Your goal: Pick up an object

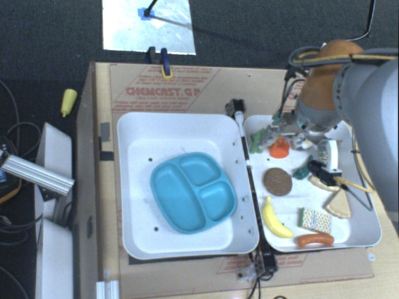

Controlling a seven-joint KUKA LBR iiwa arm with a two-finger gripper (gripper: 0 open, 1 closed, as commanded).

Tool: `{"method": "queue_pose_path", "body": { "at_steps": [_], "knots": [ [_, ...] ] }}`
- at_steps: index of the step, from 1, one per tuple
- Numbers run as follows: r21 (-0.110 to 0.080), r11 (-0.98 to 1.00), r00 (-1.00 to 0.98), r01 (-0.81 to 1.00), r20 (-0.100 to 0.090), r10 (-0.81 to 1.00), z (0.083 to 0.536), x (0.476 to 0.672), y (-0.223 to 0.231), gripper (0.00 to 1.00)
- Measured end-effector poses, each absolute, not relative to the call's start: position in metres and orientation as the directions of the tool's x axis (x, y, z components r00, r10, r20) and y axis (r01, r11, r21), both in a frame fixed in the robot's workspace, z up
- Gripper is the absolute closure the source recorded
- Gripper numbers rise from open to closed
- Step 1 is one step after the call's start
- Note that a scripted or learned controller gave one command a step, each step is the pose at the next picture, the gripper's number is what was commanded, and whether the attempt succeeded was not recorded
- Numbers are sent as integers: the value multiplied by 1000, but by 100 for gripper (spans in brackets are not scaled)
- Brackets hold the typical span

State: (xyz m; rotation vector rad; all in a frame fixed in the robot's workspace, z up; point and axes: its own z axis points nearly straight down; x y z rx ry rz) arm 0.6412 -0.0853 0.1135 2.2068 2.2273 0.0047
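Start at the pincer [282, 134], low over the far end of the right shallow white bin [368, 229], at the tip of the grey arm [368, 104]. Cannot tell from this slant whether wide or narrow; see nothing clearly held.

Just below it, touching or nearly so, a small orange cone-like plastic piece [278, 148]. Just left of that, near the bin wall, a small green toy [256, 142]. Nearer the camera, a round brown cookie-like disc [277, 181], with a small teal scrap [302, 173] just beside it on the right. Farther out again, a yellow toy banana [274, 218] by the dividing wall, a pale patterned square cracker [315, 218], a tan wedge-shaped slice [338, 205] and a red sausage [315, 240] along the near edge.

Across the divide, in the left shallow white bin [134, 142], a blue divided plastic plate [193, 192], well apart from the pincer. Under both bins, a cardboard-covered surface [162, 92].

Judge the step in hand as the descent onto a target, most likely the orange piece, as the nearest thing; not yet lifted. Next move, on this reading: centre over the orange piece, close firmly without clipping the green toy, then rise straight up and check for something actually carried. Beware of a slip on such a small, sloped shape
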Motion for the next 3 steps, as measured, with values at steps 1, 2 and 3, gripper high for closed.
{"method": "queue_pose_path", "body": {
  "at_steps": [1,2,3],
  "knots": [
    [9,12,-12,1000,-3,1000,125,642,-86,100],
    [9,12,-12,1000,-3,1000,124,642,-86,0],
    [-8,3,-3,1000,3,1000,100,663,-92,0]
  ]
}}
